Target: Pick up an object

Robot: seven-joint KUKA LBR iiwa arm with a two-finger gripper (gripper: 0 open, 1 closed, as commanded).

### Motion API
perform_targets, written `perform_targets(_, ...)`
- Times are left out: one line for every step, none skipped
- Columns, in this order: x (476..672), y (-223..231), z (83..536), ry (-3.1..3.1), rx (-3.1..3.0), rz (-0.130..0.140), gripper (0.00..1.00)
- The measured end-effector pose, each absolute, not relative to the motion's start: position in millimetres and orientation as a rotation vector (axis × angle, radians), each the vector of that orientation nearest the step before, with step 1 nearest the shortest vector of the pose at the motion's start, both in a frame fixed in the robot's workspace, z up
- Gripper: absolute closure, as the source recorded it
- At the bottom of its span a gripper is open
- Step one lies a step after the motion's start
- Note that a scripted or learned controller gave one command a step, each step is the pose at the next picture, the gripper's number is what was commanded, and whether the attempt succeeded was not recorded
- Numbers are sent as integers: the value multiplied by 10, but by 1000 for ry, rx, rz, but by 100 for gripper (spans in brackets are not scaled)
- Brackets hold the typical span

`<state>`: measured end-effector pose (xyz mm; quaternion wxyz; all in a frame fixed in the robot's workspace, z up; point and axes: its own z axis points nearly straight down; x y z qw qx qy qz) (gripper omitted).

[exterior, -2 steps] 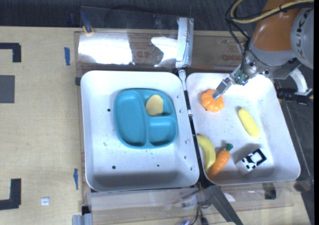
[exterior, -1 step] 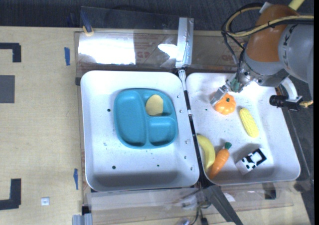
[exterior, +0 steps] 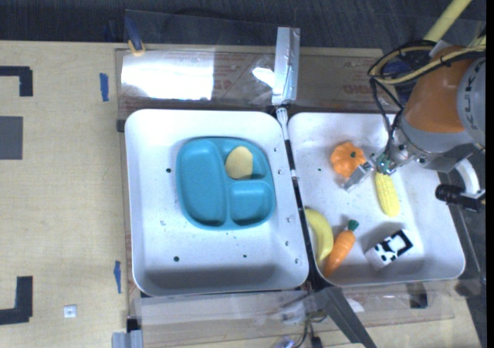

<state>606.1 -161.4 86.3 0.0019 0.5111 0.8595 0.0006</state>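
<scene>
Over the right bin (exterior: 432, 265), gripper (exterior: 369, 170) sat low between orange toy (exterior: 345, 157) and corn (exterior: 387, 194); finger state unclear. Advised centring on one object before closing.

i read this as a robotics lab test cell: a plywood bench (exterior: 54, 207) marked with black and blue tape, two white bins (exterior: 147, 261) fixed side by side, toy plastic food, and loose cabling (exterior: 390, 69) by the arm (exterior: 444, 103).
</scene>
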Motion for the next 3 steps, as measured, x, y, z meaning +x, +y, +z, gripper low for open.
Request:
perform_targets(6096, -1605, 988, 2693, 1597, 10, 100)
perform_targets(6093, -1604, 981, 2694, 1598, 9, 0)
perform_targets(6263, -1710, 1592, 2588, 1769, 4, 0)
